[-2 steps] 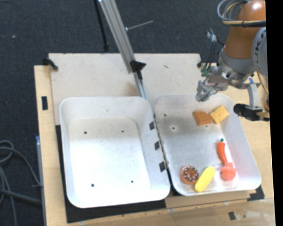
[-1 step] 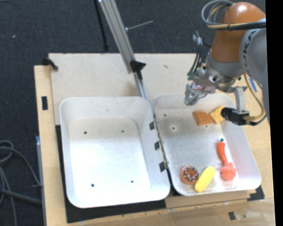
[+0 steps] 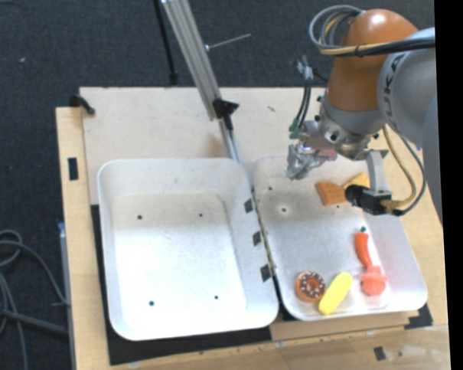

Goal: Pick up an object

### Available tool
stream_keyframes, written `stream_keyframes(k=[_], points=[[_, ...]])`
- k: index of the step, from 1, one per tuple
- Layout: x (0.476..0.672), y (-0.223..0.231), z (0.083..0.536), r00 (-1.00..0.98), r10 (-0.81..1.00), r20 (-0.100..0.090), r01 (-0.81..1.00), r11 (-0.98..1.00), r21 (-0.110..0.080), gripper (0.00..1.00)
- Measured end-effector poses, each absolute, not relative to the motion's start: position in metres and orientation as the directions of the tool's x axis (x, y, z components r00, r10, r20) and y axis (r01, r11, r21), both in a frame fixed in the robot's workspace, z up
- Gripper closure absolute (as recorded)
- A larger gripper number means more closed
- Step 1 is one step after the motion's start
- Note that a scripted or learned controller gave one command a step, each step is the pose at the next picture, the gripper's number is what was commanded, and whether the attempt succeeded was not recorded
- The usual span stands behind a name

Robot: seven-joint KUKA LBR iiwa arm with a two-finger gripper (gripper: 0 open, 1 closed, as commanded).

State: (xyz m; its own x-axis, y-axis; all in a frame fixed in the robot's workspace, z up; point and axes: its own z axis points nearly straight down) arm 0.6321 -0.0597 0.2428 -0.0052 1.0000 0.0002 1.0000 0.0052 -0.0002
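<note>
Orange block [image 3: 331,192] half-hidden beside claw [image 3: 299,167]

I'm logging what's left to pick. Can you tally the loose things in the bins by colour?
Orange: 2, a block near the pincer and a carrot-like toy
Yellow: 1, a banana-like toy
Brown: 1, a donut
Total: 4, all in the right bin
</note>
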Motion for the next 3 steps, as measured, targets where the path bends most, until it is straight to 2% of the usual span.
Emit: stream_keyframes(k=[1,2,3], points=[[0.613,-0.014,0.253,-0.007,1.0,0.002,1.0,0.007,0.001,1.0],[0.599,0.029,0.243,-0.006,1.0,0.001,1.0,0.006,0.0,1.0],[0.572,0.083,0.25,-0.008,1.0,0.003,1.0,0.008,0.0,1.0]])
